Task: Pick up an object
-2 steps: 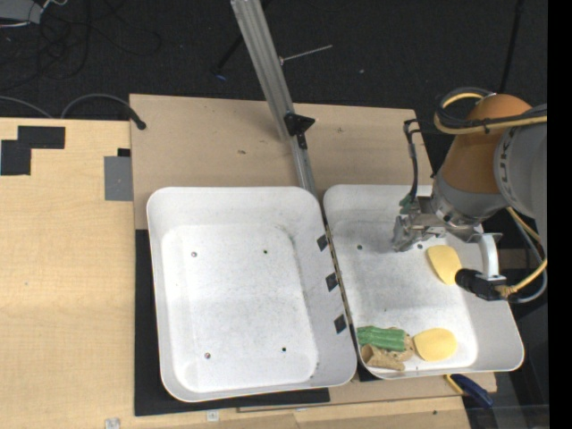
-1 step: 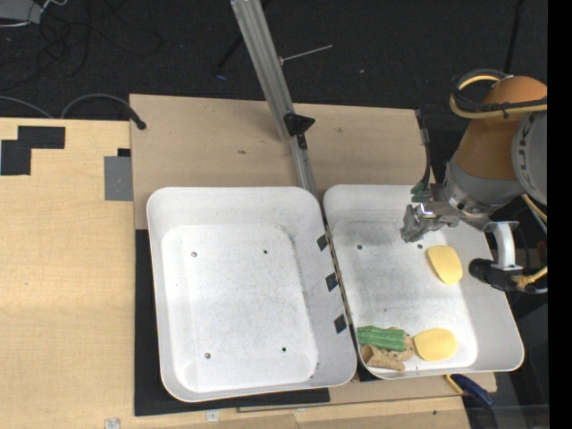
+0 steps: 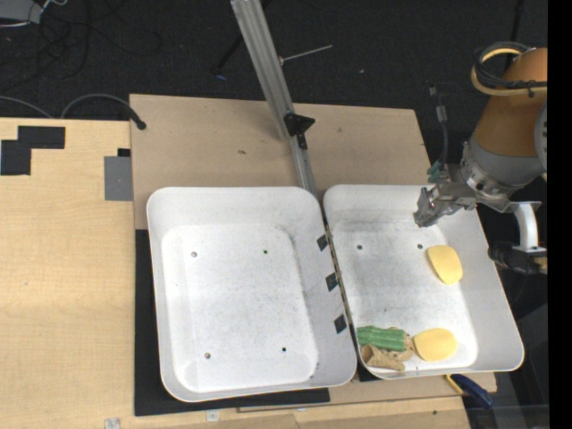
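Note:
The right bin (image 3: 393, 239) holds a yellow oval object (image 3: 444, 264) near its right side. At its front edge lie a second yellow object (image 3: 435, 344), a green ridged object (image 3: 382, 337) and a small tan piece (image 3: 386, 357), close together. My gripper (image 3: 429, 211) hangs over the back right part of this bin, up and to the left of the yellow oval and apart from it. Its dark fingers point down-left; their state is too small to read. Nothing shows between them.
The left bin (image 3: 237, 293) lies beside the right one, joined by black clips (image 3: 331, 281). A slanted metal rail (image 3: 273, 83) runs from the back down to the bins' junction. The arm's orange band (image 3: 514, 105) fills the right edge.

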Robot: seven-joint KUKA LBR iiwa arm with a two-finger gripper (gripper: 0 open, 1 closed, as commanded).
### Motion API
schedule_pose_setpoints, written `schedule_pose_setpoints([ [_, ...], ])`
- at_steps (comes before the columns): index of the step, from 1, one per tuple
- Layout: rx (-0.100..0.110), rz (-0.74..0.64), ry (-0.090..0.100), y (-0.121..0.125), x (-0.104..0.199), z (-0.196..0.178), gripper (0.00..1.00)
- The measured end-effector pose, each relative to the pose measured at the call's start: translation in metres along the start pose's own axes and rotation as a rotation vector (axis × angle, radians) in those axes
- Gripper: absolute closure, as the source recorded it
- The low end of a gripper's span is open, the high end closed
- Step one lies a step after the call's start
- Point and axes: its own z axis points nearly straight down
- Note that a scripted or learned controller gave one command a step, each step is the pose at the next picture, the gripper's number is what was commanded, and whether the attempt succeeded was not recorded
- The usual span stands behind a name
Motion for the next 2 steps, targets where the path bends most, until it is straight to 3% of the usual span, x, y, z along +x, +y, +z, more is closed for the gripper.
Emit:
schedule_pose_setpoints([
  [2,0.006,-0.002,0.003,0.012,0.095,-0.009,1.0],
])
